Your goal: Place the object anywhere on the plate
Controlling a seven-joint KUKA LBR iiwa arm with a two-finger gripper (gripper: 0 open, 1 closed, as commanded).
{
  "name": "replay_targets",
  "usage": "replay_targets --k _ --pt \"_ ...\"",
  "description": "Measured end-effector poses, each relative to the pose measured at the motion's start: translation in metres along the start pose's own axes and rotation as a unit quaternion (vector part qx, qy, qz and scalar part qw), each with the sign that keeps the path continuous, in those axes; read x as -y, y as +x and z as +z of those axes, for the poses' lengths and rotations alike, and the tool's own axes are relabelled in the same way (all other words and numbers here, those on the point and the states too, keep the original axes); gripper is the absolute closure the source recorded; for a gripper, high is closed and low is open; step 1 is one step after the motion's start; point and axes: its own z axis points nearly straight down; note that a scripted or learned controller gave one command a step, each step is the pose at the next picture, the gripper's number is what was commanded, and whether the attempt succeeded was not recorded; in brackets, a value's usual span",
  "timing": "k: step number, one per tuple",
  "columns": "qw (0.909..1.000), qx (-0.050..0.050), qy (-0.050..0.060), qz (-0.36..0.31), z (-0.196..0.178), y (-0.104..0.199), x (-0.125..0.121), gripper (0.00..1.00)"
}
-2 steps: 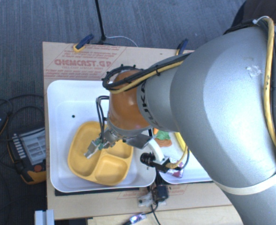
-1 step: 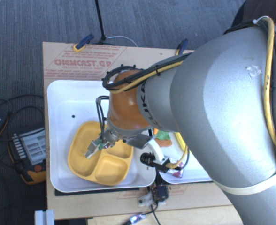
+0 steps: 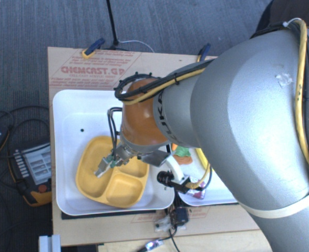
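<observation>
In the left white bin lies a yellow divided plate, set near the front wall where the arm can reach it from above. The gripper hangs low over the plate's upper compartment, something small and greenish at its tip; whether that is the object or part of the tool, I cannot tell, nor how the pincer stands. Further right, the grey arm covers most of the right bin, where orange and green items peek out.
</observation>
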Motion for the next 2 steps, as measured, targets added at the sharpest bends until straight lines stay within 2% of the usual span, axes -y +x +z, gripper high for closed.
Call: replay_targets --k 2 --pt "1.0000 0.000 0.000 0.000 0.0000 0.0001 0.0000 0.00"
